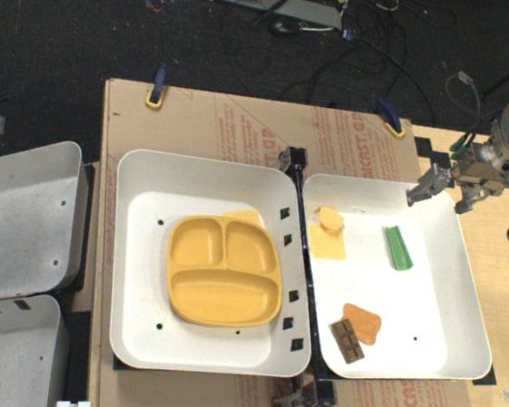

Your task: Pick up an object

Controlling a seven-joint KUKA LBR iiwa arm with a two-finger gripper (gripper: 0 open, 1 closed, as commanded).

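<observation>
**Tool hovering open over the far corner of the right bin**

The grey arm with its orange band is reaching in from the right, and its two-finger tool (445, 192) is hanging above the far right corner of the right shallow white bin (463, 295). Its two dark fingers are standing spread apart, with nothing between them.

Inside that bin, a green rectangular block (398, 247) is lying near the middle toward the far side, below and to the left of the tool and apart from it. A flat pale yellow square piece (328, 243) is sitting by the bin's left wall, with a small round orange-yellow object (330, 219) resting at its far edge. Toward the near side, an orange flat irregular piece (362, 321) is touching a dark brown rectangular bar (346, 339).

The left shallow white bin (142, 231) is holding a yellow plastic divided plate (225, 271) with three compartments. Both bins are resting on a brown cardboard sheet on the counter (209, 120).
</observation>
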